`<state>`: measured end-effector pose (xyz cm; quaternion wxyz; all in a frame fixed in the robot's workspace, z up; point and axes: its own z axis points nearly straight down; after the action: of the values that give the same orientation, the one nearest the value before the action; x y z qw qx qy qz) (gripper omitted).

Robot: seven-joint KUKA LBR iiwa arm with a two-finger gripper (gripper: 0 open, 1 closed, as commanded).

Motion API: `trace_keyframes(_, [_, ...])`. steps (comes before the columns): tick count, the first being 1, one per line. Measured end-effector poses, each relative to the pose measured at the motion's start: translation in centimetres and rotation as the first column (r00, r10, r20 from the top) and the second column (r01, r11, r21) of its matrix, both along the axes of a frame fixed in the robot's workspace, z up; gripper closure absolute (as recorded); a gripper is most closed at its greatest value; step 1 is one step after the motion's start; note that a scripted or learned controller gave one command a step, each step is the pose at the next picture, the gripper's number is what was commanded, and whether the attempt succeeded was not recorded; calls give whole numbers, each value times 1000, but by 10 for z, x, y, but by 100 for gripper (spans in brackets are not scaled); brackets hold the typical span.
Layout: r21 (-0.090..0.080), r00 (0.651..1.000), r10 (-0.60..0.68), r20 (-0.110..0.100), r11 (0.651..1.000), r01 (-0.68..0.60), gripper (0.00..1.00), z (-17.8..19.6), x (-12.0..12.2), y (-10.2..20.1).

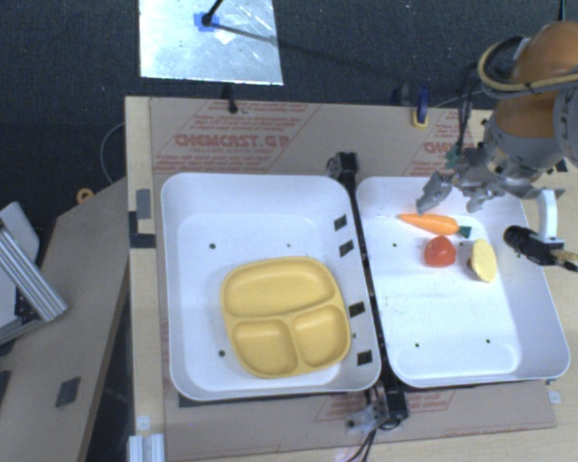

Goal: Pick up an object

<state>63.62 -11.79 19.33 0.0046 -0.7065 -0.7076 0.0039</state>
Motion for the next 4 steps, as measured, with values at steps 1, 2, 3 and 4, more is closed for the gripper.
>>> trace_keyframes(1, [-1,1000,2,13,1000,-2,0,8,3,0])
trace_keyframes(2, [-2,1000,0,11,1000,0,0,-36,5,-7])
trace_keyframes(3, [-5,1000,4,21,1000,-4,0,-87,17,-5])
trace_keyframes(4, [-11,999,3,38,1000,-3,0,-86,23,-8])
